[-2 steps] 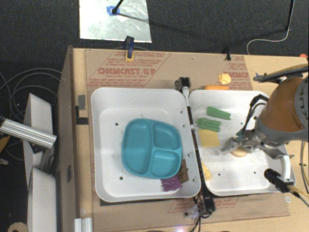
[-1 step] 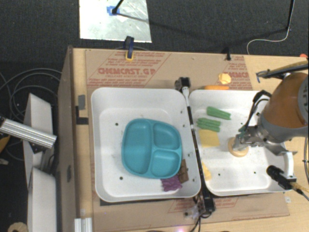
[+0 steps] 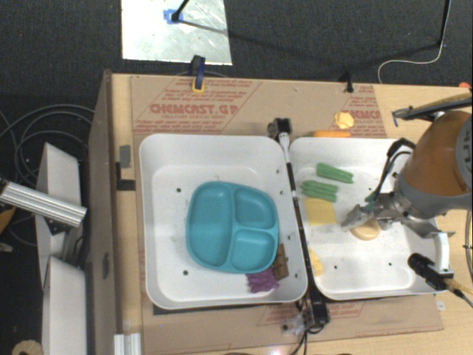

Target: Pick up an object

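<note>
Tan round piece (image 3: 365,232) | right bin (image 3: 399,287) | just below jaws | grip unclear

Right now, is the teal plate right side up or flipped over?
Right side up. The teal plate lies flat in the left bin with its three compartments facing up, and nothing sits in them.
</note>
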